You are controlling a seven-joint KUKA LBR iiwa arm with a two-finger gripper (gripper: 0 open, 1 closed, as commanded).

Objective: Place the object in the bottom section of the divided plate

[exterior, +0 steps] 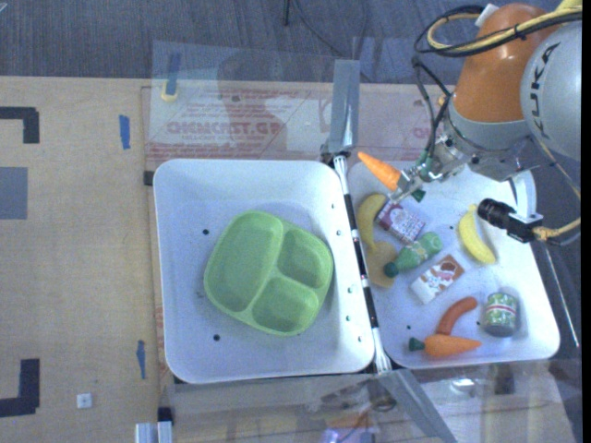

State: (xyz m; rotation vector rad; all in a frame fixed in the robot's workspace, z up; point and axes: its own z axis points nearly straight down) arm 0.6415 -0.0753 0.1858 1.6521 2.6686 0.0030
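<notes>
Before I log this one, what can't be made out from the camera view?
- Gripper: small and blurred among the toys; finger state and any hold unclear.
- Yellow banana by the bin divider: partly covered by the small carton.
- Carton and can labels: too small to read.
- Arm: cut off by the right edge.

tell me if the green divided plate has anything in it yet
Empty: all three sections of the green divided plate show bare green, and it sits alone in the left bin.

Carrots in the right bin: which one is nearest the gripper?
The carrot at the bin's top left corner, just left of the gripper. The other carrot lies at the bin's bottom edge, beside a can, far from the gripper.
</notes>
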